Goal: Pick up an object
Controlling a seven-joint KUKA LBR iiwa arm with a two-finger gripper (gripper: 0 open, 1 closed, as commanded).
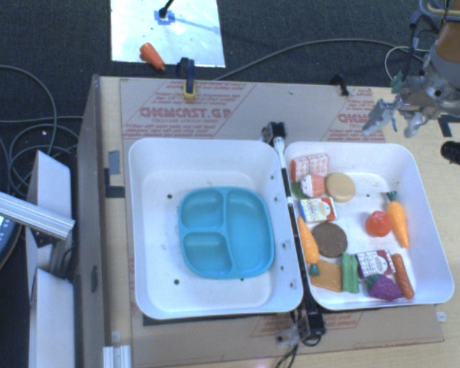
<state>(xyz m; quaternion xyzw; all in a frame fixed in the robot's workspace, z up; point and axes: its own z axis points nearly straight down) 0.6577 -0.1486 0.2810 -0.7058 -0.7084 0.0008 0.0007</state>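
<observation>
My gripper (393, 120) hangs open above the bench just beyond the far edge of the right bin (429, 205), with nothing between its fingers. The right bin holds several toy foods: a tan round biscuit (340, 187), a red tomato (379, 223), an orange carrot (399, 219), a brown patty (330, 239), a purple grape bunch (382, 287), a sausage (402, 275) and small printed cartons (311, 165). The left bin (157, 167) holds a blue divided plate (225, 231).
A black clip divider (285, 198) joins the two bins. The bins rest on a cardboard sheet (215, 106). Cables lie on the dark floor at left, and an orange toy (152, 54) lies on a white sheet behind the bench.
</observation>
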